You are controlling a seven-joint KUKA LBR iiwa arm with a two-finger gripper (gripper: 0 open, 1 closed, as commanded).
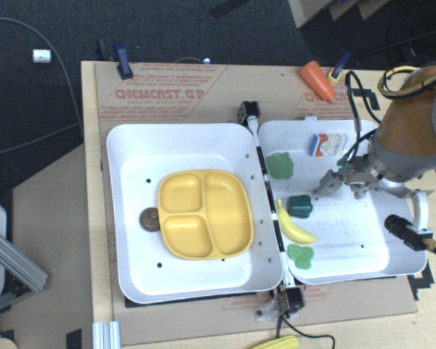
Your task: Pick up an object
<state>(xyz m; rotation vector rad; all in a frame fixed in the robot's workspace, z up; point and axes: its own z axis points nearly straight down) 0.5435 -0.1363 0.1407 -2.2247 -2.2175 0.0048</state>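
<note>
**Arm over the right bin, nothing seen in its grip**

From the camera above the bench, two white bins sit side by side on a brown board. The left bin (pixel 123 158) holds a yellow divided plate (pixel 205 214) lying flat near its middle, with a small brown round thing (pixel 150 219) touching the plate's left edge.

The right bin (pixel 363 257) holds several loose objects. A green leafy piece (pixel 280 166) lies near the bin's left wall toward the back. A dark green block (pixel 299 206) sits in front of it, near the middle of the left side. A banana (pixel 293 226) lies just beside the block, running along the left wall, and its lower end is close to a second light green piece (pixel 300 254) at the front left corner. A small red, white and blue carton (pixel 327 145) rests at the back of the bin.

The arm (pixel 410 133) comes in from the right, its orange band above the wrist. The gripper (pixel 339 182) hangs over the middle of the right bin, to the right of the dark green block and apart from it. How far its fingers are spread cannot be told from this angle, and no object is seen between them.

Outside the bins, an orange carrot-shaped thing (pixel 317 81) lies on the board behind the right bin
</note>
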